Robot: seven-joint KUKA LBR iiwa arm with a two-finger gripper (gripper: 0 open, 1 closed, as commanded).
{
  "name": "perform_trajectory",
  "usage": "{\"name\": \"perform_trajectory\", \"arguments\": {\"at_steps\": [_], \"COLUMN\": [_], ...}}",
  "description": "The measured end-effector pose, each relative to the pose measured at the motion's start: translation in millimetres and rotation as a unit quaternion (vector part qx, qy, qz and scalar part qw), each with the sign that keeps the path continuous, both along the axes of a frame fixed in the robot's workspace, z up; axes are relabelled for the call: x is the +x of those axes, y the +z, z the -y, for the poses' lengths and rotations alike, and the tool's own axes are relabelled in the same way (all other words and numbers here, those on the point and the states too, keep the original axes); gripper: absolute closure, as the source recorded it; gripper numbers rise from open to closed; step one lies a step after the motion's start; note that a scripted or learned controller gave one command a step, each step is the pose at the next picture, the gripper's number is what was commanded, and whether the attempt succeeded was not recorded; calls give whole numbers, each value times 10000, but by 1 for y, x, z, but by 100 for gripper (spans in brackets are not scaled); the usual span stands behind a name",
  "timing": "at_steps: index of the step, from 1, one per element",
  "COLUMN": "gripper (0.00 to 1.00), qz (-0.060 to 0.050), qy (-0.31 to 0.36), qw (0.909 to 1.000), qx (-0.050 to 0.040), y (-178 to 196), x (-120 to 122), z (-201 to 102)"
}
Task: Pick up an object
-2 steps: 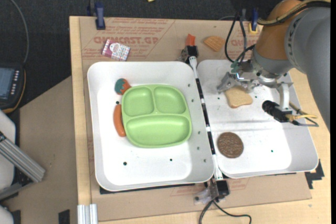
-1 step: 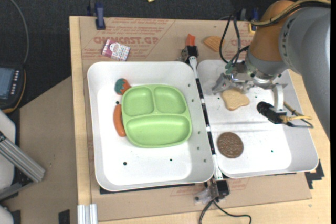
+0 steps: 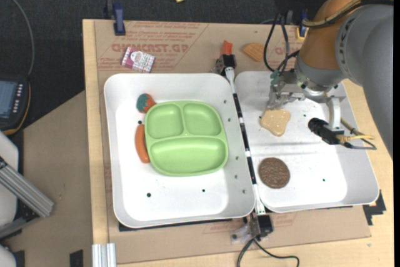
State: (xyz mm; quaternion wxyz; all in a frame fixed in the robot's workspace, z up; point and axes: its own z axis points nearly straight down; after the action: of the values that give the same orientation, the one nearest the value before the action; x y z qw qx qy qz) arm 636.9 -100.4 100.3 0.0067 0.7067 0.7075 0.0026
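Claw [image 3: 282, 99] sits low over the upper left part of the right bin [image 3: 356, 191], its tip at the top edge of a flat tan slice [image 3: 275, 122] that lies on the bin floor; whether it is spread or pressed together cannot be told from this angle. A round brown disc [image 3: 274, 172] lies lower in the same bin, apart from the slice and near the wall shared with the left bin [image 3: 125, 191]. Left bin holds a green divided tray [image 3: 185, 137], with an orange piece [image 3: 142, 142] against its left edge and a teal-and-red piece [image 3: 145, 102] at its upper left corner.
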Motion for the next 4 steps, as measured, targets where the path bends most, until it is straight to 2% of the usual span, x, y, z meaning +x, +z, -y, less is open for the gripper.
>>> {"name": "perform_trajectory", "arguments": {"at_steps": [1,2,3,4], "gripper": [0,0,100,100], "qz": [-8,-42,-49,-21], "qy": [-1,-14,-12,29], "qw": [10000,10000,10000,10000], "qx": [0,12,23,36], "y": [-1,-13,-5,91], "x": [0,-30,-30,-52], "z": [0,5,3,-61]}}
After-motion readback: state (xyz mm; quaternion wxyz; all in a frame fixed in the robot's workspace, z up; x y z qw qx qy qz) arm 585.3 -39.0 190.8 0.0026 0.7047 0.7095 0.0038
